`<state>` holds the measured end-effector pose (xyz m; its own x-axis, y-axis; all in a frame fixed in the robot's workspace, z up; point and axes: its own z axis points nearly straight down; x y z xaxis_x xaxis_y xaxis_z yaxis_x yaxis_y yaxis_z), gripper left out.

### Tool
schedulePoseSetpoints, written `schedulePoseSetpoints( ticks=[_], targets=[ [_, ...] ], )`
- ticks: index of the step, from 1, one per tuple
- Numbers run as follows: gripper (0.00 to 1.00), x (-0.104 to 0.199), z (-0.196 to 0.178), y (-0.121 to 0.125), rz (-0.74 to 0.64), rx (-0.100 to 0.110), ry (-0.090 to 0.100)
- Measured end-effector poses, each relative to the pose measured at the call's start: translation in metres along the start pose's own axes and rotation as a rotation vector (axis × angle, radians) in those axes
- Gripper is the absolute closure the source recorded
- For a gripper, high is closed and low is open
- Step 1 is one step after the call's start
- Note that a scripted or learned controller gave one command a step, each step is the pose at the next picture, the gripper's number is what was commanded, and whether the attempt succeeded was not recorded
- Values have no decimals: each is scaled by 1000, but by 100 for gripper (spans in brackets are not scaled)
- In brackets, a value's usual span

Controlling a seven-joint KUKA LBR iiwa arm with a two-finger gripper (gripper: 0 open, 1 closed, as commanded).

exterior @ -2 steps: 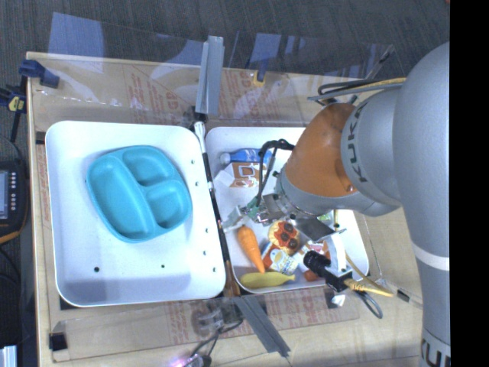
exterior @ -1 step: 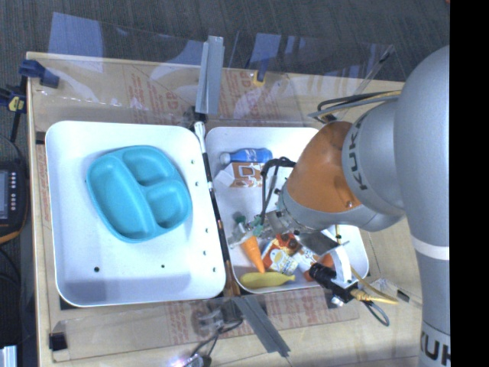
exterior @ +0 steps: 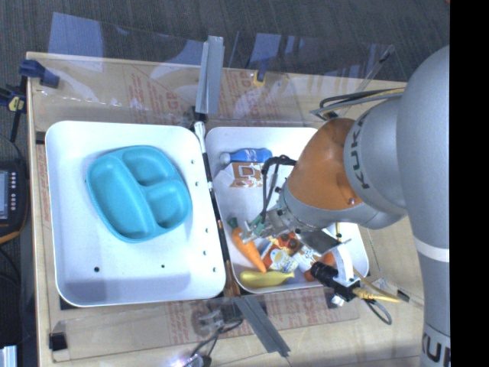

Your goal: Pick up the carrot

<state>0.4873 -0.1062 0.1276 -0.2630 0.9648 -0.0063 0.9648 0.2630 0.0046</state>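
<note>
Claw (exterior: 269, 226) low in right bin (exterior: 229, 197), just beside carrot (exterior: 248, 250); finger state indiscernible.

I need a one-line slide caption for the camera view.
Arm reaches into the right bin above the carrot; blue tray lies in the left bin.

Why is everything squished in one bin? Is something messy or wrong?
Nothing looks broken or spilled. The right bin is just crowded: the carrot, a yellow banana-like piece and small packets lie heaped near its front, under the arm. The left bin holds a blue tray, sitting a bit slanted.
</note>
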Motion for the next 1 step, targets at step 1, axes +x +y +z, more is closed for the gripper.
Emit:
schedulePoseSetpoints(
  ticks=[1],
  targets=[
    [100, 51, -64, 88, 75, 6, 8]
  ],
)
